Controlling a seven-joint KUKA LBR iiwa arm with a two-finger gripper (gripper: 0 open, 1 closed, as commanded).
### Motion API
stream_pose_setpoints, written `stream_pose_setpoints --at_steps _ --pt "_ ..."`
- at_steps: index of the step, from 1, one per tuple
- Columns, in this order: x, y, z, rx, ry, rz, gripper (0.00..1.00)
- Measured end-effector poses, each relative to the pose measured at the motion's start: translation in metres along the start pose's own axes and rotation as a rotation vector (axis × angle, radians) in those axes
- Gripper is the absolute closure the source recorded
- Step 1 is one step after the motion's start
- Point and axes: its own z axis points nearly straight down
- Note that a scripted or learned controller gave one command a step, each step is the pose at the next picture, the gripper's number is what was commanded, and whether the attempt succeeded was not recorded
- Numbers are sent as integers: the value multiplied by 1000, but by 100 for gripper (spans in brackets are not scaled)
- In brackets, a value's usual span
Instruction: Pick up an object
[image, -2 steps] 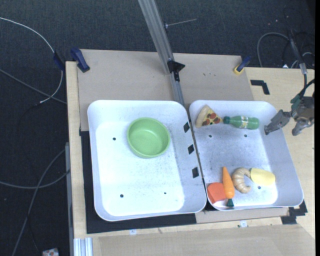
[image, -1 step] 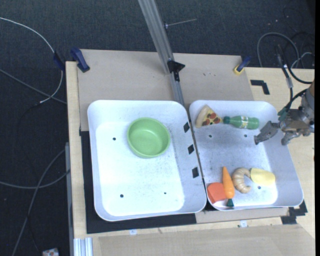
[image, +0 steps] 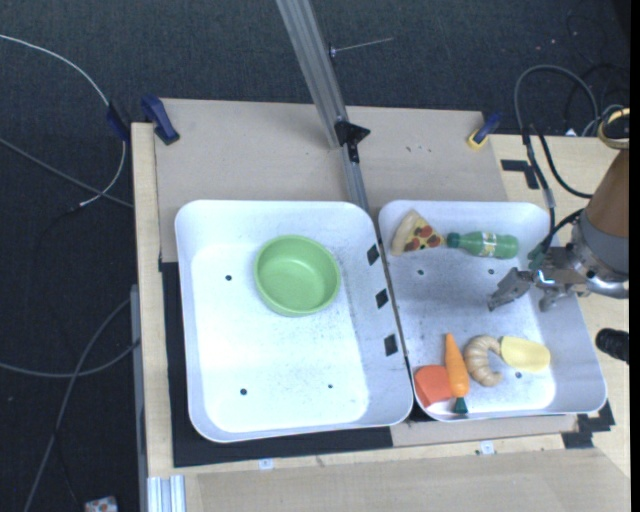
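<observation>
Green bowl (image: 297, 274) alone in left bin (image: 215, 330). Right bin (image: 572, 390): pizza slice (image: 416, 234), bottle (image: 484, 242), carrot (image: 455, 366), croissant (image: 484, 358) near front. Claw (image: 510, 290) hangs above them, fingers spread, holding nothing. Pick not yet done.

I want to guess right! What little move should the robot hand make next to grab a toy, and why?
Probably a short move toward the camera and down. The hand hangs over bare floor of the right bin, holding nothing, and the nearest toys, the croissant and the yellow piece, lie just beyond it.
</observation>
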Motion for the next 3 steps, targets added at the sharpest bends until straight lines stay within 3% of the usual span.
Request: stream_pose_setpoints --at_steps 1,2,3 --pt "5 -7 62 1 0 0 0" --pt "4 -4 45 -12 -2 0 100" --pt "6 -2 -22 -25 -9 -2 100"
